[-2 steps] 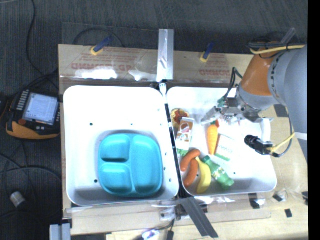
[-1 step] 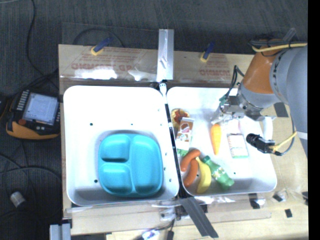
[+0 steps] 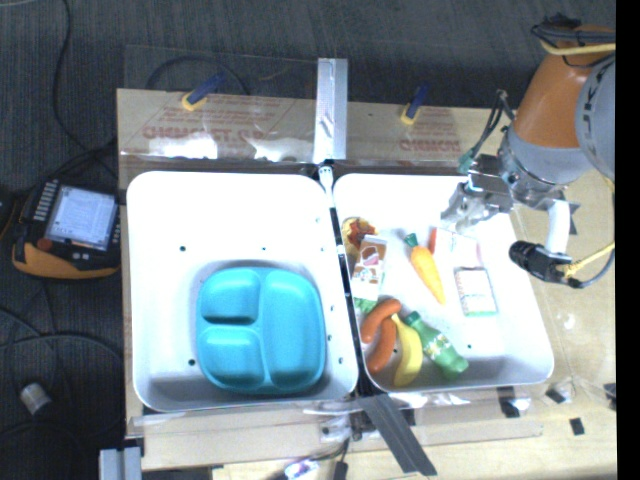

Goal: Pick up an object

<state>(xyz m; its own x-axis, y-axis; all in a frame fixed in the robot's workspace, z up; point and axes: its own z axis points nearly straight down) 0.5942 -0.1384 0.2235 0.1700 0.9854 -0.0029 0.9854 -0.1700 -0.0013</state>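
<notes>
My gripper (image 3: 466, 208) hangs over the upper right part of the right bin (image 3: 520, 368), with nothing visibly held. Just below it lies a flat white packet with a green stripe (image 3: 474, 290). Left of the packet, an orange carrot (image 3: 425, 268) lies at a slant, and a small red piece (image 3: 432, 238) sits beside its top. Against the bin's left wall rests a small printed carton (image 3: 369, 264). Near the front left corner are a red sausage (image 3: 378, 318), a yellow banana (image 3: 406, 353) and a green bottle (image 3: 440, 348), crowded together.
The left bin (image 3: 160, 228) holds a teal divided plate (image 3: 262, 328) toward its front. A ridge (image 3: 342, 268) separates the two bins. The grey and orange arm (image 3: 560, 98) comes in from the upper right. A handheld device (image 3: 75, 223) lies off the bench at left.
</notes>
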